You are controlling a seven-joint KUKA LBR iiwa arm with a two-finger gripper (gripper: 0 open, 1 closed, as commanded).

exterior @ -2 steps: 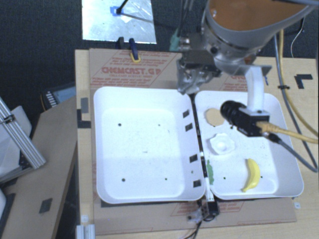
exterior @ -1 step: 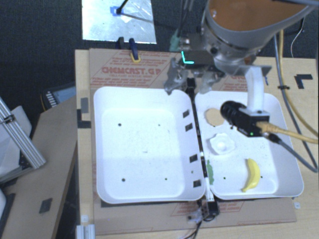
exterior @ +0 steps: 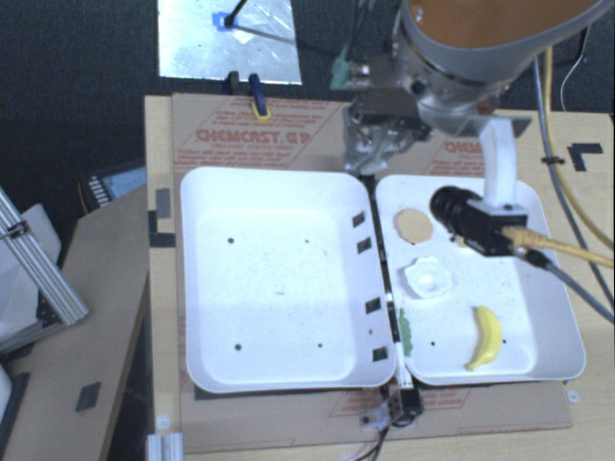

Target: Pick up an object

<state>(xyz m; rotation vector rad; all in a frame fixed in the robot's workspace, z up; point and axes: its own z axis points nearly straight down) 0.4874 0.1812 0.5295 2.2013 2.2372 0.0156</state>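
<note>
Four small things lie in the right bin (exterior: 528, 349), none yet taken. Nearest, by the front wall, is a yellow banana (exterior: 486, 337); its long axis runs near to far, barely slanted, its curve bulging toward the bin's outer side and both tips bending back toward the divider. Beside the divider, level with the banana but well apart from it, lies a green scrap (exterior: 405, 332); farther in sits a white piece (exterior: 427, 279), and beyond that a flat tan disc (exterior: 413, 225) with no long axis at all. The left bin (exterior: 279, 286) holds only dark specks.

At the far edge, above the seam between the bins, hangs the gripper (exterior: 370, 157); whether it is open or closed I cannot tell, and nothing shows in its grasp. To pick well, I judge it should take the banana: come down over its middle and close across the narrow width, square to the long axis; the flat disc offers little to pinch.
</note>
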